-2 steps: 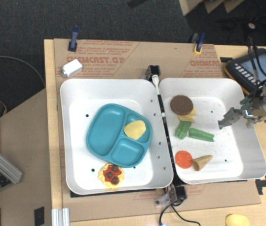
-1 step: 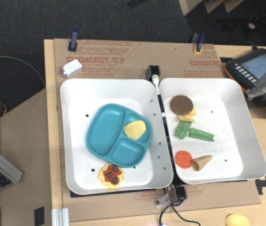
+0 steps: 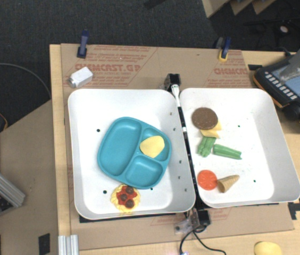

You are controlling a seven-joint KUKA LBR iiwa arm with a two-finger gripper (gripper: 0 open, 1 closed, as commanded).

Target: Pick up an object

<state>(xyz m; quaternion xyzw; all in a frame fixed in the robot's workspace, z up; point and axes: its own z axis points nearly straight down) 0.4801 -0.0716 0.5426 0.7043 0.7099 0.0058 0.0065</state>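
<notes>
Cardboard sheet [image 3: 139,62] under bins, upper left of frame: faded red print, reads roughly "CHEMCAST GP", seen upside down. Same print repeated upper right, illegible. No other readable text.

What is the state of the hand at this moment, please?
Hand: cannot be told from the camera view. The toys lie loose in the two white bins, none lifted.

Dark handheld control pendant [image 3: 288,85] beside the bench [image 3: 139,62], with rows of small pale buttons, a greyish screen, a silver top part and an orange-trimmed lower edge.
</notes>
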